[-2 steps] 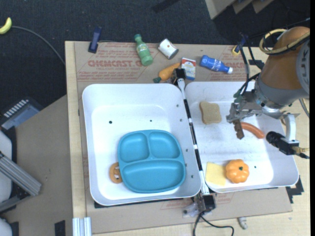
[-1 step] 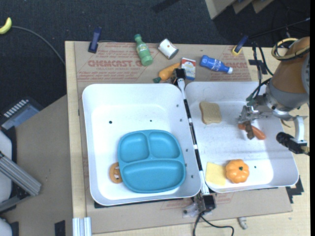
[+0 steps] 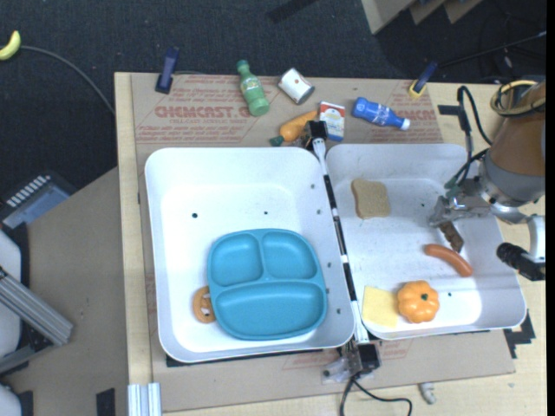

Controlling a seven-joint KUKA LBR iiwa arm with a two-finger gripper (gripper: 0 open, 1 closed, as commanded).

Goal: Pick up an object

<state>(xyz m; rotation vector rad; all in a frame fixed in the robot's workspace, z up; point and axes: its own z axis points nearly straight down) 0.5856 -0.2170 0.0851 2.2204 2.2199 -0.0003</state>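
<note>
In the right bin (image 3: 486, 167) my gripper (image 3: 449, 219) hangs low at the right side, reaching in from the right. A small dark brown piece (image 3: 452, 236) shows just below it; I cannot tell whether it is held. An orange sausage (image 3: 448, 259) lies a little in front of the gripper. A slice of toast (image 3: 371, 198) lies to its left. A small orange pumpkin (image 3: 417, 301) and a yellow cheese slice (image 3: 378, 307) sit at the bin's front.
The left bin (image 3: 225, 189) holds a blue divided plate (image 3: 266, 282) and a pretzel (image 3: 203, 305). Behind the bins lie a green bottle (image 3: 253, 88), a white can (image 3: 296, 85), a blue bottle (image 3: 380, 113), a small carton (image 3: 330, 120) and a carrot (image 3: 297, 126).
</note>
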